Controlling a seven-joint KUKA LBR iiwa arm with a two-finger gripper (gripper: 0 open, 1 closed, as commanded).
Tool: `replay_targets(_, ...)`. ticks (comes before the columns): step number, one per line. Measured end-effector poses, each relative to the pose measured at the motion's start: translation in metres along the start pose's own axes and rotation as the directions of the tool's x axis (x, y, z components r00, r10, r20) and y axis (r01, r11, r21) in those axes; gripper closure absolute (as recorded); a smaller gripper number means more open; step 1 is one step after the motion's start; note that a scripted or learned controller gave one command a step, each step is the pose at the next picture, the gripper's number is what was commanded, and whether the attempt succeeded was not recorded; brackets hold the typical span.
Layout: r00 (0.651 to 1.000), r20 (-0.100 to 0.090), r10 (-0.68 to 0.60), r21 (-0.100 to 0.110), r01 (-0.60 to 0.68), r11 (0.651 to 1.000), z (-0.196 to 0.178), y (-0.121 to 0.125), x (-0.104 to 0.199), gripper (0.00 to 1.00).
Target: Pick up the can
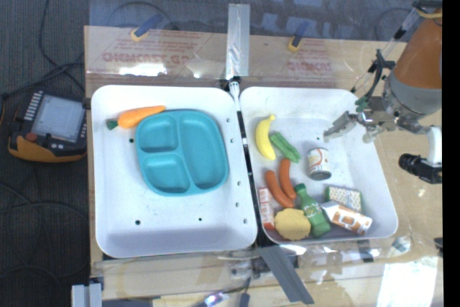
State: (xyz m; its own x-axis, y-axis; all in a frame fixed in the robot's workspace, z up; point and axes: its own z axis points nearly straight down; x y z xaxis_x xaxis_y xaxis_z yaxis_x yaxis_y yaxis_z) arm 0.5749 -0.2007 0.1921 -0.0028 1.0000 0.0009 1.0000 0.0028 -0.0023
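Below-left of gripper (343, 127), can (318, 162).

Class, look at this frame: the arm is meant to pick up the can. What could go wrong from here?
1. The can lies tilted on its side in the right bin, so it may roll or slip away when touched.
2. The gripper hangs above and to the right of the can, not yet around it; a poorly aligned descent could miss it or strike the bin's wall.

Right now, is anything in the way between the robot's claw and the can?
Nothing visible is. The gripper hangs over the right bin's far right part, and only bare bin floor lies between it and the can. The other toys sit left of and below the can.
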Motion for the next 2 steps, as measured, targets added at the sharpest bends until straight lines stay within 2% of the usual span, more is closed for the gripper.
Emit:
replay_targets(1, 1.000, -0.001, -0.003, 0.001, 0.003, 1.000, -0.009, 0.001, 0.002, 1.00)
replay_targets(2, 0.992, 0.002, 0.122, -0.001, -0.122, 0.992, -0.059, 0.006, 0.078, 1.00)
